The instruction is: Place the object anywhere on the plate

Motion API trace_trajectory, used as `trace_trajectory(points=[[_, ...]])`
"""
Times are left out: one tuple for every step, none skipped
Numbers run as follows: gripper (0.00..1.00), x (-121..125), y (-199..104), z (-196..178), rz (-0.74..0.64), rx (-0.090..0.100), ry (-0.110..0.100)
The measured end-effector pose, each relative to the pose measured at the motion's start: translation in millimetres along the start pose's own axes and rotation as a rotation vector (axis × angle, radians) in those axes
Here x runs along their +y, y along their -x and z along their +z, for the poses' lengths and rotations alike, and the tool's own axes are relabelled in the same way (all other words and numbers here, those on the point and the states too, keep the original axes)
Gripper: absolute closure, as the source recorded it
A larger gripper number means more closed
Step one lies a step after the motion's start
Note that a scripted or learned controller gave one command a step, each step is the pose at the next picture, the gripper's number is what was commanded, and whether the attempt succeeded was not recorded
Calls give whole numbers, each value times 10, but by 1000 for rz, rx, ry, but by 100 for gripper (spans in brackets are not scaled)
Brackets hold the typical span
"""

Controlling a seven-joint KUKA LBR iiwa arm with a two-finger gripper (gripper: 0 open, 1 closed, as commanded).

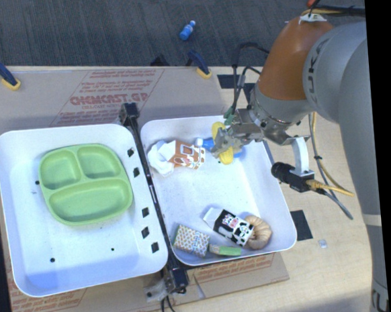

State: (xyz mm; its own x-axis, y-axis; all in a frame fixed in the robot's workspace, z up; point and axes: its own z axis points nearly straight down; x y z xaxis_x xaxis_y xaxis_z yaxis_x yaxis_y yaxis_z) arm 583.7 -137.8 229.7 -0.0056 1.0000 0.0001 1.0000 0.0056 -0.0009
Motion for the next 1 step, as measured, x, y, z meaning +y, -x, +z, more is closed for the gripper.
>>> trace_trajectory(points=[[100,-842,-154,1311,-1,1,-4]])
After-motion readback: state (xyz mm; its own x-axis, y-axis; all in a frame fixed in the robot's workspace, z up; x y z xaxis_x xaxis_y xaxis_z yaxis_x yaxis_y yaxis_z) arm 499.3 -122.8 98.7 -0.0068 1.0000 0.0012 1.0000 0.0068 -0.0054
